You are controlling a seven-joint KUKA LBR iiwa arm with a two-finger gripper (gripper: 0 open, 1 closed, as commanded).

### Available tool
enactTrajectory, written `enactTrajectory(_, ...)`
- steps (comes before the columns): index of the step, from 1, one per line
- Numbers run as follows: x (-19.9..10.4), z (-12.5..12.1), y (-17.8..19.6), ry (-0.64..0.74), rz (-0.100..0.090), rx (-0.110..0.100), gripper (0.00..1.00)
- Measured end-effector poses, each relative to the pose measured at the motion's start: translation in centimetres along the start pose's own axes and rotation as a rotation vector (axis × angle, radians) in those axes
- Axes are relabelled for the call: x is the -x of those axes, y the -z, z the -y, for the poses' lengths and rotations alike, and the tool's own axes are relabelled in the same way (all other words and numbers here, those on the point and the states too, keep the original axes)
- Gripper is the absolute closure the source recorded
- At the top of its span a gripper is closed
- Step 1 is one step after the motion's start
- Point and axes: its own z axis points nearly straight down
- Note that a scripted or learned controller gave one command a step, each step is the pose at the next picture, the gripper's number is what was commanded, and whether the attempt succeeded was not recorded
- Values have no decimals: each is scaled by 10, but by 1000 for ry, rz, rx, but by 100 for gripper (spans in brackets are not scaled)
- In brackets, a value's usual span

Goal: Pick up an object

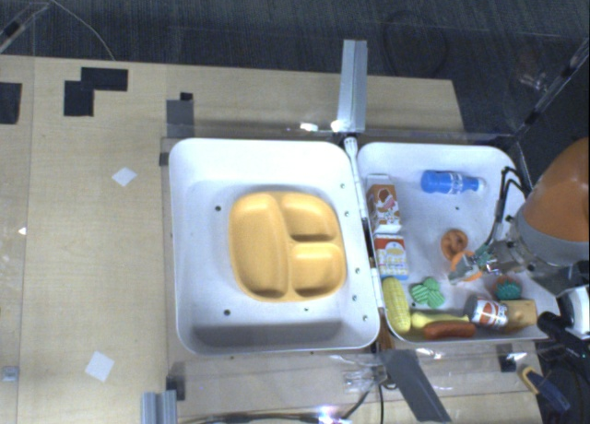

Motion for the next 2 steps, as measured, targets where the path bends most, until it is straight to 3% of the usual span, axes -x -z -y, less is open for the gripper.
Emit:
enactTrajectory(1, -54, -37, -14, -182, 4, 15, 100)
enactTrajectory(2, -47, -8, 76, -141, 1, 2, 100)
